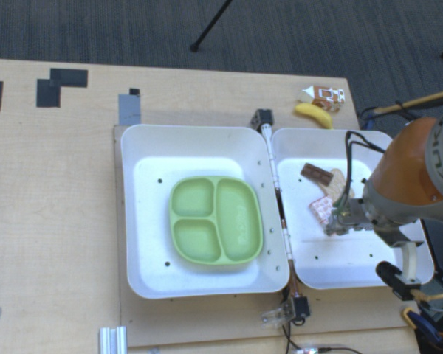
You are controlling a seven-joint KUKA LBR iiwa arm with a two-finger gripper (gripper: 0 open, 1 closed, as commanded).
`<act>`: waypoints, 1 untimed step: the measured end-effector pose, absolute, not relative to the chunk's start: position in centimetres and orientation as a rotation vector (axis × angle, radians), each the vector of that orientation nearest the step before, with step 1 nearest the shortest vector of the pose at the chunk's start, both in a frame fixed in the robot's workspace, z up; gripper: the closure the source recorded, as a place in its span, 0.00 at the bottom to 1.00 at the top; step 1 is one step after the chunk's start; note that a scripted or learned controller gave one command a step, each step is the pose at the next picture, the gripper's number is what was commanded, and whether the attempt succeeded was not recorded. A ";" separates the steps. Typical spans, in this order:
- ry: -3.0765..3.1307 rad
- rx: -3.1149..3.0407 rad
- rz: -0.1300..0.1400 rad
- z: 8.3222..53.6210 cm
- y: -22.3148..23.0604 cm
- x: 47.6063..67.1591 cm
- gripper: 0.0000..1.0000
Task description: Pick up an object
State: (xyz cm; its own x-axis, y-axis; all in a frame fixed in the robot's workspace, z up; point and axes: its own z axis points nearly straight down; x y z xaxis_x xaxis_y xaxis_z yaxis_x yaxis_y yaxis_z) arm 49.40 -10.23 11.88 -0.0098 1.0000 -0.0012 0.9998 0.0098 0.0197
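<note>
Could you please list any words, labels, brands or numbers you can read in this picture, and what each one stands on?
None can be read.
Small carton beyond the bins, beside the banana: printed orange and white, too blurred to read.
Red-and-white packet in the right bin, by the gripper: pattern visible, no legible text.

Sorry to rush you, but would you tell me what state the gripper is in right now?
Gripper: low in the right bin, beside a small packet; open or closed cannot be told.

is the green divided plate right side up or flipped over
Right side up. The green plate lies flat in the left bin, and its three hollow compartments with raised dividers face the camera.
</note>
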 end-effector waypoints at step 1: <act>2.222 2.200 0.020 11.9 -10.2 49.4 0.00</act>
